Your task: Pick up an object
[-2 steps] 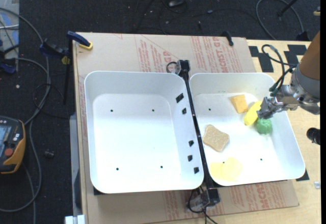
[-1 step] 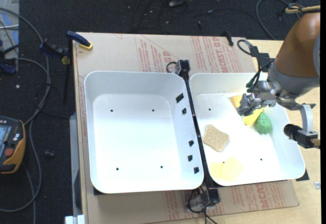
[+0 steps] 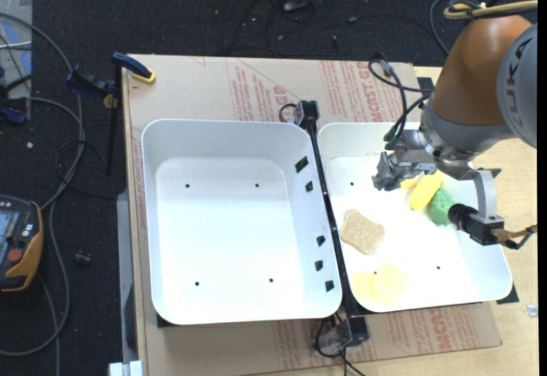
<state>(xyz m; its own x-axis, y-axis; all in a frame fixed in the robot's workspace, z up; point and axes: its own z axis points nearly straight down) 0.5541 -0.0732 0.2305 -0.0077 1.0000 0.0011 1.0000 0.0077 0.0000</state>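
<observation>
My arm comes in from the right over the right bin [image 3: 479, 280]. Grey casing shows part of the maker's lettering, "KU", beside the orange band.

My claw [image 3: 391, 173] hangs low over the upper middle of the right bin. Cannot tell how the claw is set; nothing visibly held.

Right bin contents: a yellow piece [image 3: 425, 191] just right of the claw, touching a green piece [image 3: 439, 208]. A tan bread-like slice [image 3: 363, 232] lies near the bin's left wall. A pale yellow round [image 3: 382, 284] sits at the front, just below the slice.

Left bin [image 3: 171, 143] stands alongside, the two rims touching.

The bench [image 3: 231, 84] is topped with brown cardboard carrying red printed lettering, mirrored or upside down, not legible. More red print along the front edge, equally unreadable. A blue and yellow clamp [image 3: 132, 67] grips the bench's far left corner.
</observation>
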